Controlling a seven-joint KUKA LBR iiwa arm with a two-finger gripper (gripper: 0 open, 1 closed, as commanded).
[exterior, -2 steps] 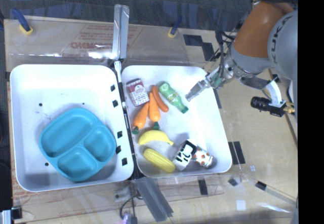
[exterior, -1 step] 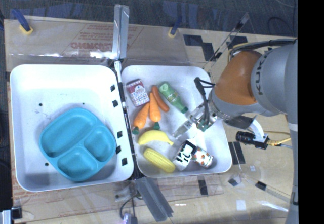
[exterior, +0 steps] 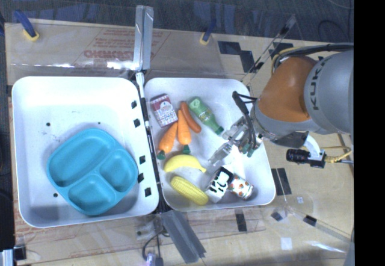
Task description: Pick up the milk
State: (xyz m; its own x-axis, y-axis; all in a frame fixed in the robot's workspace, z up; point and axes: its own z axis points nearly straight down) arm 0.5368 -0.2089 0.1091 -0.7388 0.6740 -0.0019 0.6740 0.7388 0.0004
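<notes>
The milk (exterior: 219, 182) is a small carton with black and white cow patches. It lies at the front of the right bin (exterior: 264, 165), between a corn cob (exterior: 188, 190) and a small white and red item (exterior: 241, 188). My gripper (exterior: 224, 145) hangs over the middle of that bin, just behind the milk and a little above it. Its two silver fingers (exterior: 218, 154) stand apart, open, with nothing between them. The arm's orange band (exterior: 286, 95) is at the bin's right rim.
The right bin also holds a banana (exterior: 183, 163), two carrots (exterior: 178, 128), a green bottle (exterior: 203, 114) and a red and white carton (exterior: 160, 109). In the left bin (exterior: 36, 102) lies a blue divided plate (exterior: 91, 170).
</notes>
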